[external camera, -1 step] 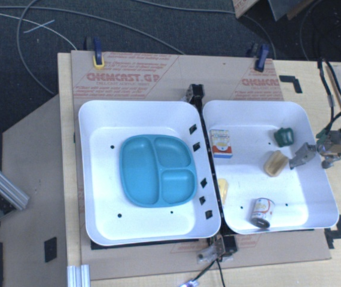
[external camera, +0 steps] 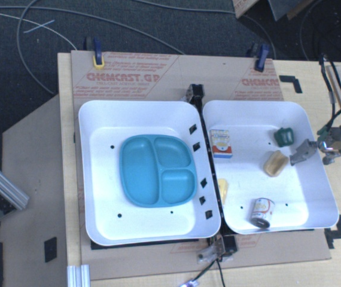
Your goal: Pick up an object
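While I watch from above, my gripper (external camera: 305,152) sits at the right bin's (external camera: 314,220) right edge, just beside the tan block (external camera: 274,163); whether it is clenched I cannot tell. Near them lie a green object (external camera: 284,137), a carton (external camera: 221,143) and a can (external camera: 261,211). A blue divided tray (external camera: 158,170) fills the left bin (external camera: 99,160).

bins 2 (external camera: 93,160) | tray 1 (external camera: 157,170) | carton 1 (external camera: 221,143) | can 1 (external camera: 261,212) | green cup 1 (external camera: 284,137) | tan block 1 (external camera: 274,163) | yellow piece 1 (external camera: 222,189)
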Robot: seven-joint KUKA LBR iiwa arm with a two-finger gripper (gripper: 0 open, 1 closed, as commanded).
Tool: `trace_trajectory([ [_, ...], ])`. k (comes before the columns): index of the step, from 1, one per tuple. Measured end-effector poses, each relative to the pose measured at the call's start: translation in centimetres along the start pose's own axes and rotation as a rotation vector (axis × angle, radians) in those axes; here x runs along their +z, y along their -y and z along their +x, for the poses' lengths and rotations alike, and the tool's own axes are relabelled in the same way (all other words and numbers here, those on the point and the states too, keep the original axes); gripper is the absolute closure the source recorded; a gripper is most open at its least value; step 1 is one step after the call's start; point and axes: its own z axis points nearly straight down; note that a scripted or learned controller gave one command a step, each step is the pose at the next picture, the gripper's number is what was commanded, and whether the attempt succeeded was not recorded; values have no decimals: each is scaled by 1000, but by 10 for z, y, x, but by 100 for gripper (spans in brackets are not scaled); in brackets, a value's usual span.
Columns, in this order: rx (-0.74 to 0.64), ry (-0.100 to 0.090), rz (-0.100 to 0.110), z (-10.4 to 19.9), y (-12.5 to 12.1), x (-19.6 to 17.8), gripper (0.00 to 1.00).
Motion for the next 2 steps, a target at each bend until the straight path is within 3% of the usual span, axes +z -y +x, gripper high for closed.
trace_trajectory([
  [2,0,-3,6,8,9,95,0],
])
